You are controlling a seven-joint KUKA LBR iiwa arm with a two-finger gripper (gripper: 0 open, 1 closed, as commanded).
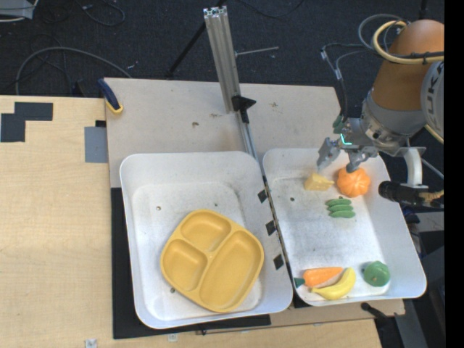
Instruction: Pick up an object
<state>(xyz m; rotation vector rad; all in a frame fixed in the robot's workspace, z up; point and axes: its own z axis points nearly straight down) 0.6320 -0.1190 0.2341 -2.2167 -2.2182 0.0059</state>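
Note:
My gripper (341, 156) hangs over the far end of the right bin (316, 229), its fingers spread open with nothing between them. Just below it lie a pale yellow cheese wedge (317, 183) and an orange (353, 183); the orange sits under the right finger. A green pea pod (340, 207) rests a little nearer the middle of the bin. At the near end are a carrot (322, 275), a banana (336, 288) and a round green fruit (375, 272).
The left bin (145, 201) holds a yellow divided plate (212, 259). An aluminium post (222, 56) rises behind the bins. The arm's grey and orange body (406, 71) stands at the far right.

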